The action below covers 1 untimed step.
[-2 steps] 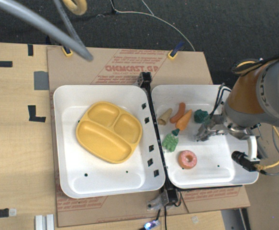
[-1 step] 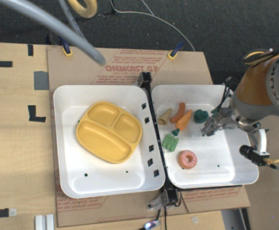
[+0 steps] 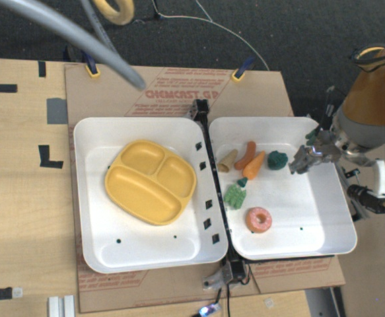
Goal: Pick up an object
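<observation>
Along the right rim of the right bin (image 3: 331, 203), the hand (image 3: 302, 160) is hanging just inside the wall, near the upper right corner, with the arm (image 3: 367, 107) leaning in from the right, its orange band sitting above the grey wrist. Whether the hand is spread or pressed together I cannot tell, as its dark parts are blurring into one another; nothing is visibly sitting in it. The toys are clustering toward the bin's left half: a dark green lump (image 3: 277, 159) is lying nearest the hand, just to its left, a carrot (image 3: 253, 166) and a red-orange sausage (image 3: 245, 155) are lying side by side at a slant and seemingly touching, a tan cork-like piece (image 3: 227, 160) is resting by the centre divider, a green broccoli piece (image 3: 235, 195) is lying below the carrot, and a pink-frosted doughnut (image 3: 259, 220) is sitting apart toward the bottom. White floor is lying open in the right and lower right of this bin. The left bin (image 3: 90, 197) is carrying a yellow divided plate (image 3: 151, 181), set well clear of its walls. Both bins are resting on a cardboard sheet (image 3: 179, 88) laid over the wooden surface (image 3: 20, 197).
</observation>
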Each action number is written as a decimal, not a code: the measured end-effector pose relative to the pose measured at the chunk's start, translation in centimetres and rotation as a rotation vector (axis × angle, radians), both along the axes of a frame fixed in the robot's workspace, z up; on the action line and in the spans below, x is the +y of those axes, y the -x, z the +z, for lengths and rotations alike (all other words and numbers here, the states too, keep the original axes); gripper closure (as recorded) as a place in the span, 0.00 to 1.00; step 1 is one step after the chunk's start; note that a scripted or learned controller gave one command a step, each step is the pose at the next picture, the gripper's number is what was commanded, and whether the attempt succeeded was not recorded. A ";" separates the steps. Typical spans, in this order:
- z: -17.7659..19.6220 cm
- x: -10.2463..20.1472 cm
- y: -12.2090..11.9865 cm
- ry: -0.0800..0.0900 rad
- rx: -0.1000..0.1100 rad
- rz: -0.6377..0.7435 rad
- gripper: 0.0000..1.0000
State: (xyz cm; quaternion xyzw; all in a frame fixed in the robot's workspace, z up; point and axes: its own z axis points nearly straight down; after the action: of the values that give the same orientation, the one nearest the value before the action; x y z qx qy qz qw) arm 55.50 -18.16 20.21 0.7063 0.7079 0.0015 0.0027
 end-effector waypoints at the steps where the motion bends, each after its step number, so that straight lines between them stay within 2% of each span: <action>1: 1.8 0.1 -0.1 -0.002 0.004 0.000 1.00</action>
State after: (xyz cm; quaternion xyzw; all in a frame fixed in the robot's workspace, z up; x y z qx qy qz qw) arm 55.58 -18.09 21.97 0.7064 0.7078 0.0006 0.0005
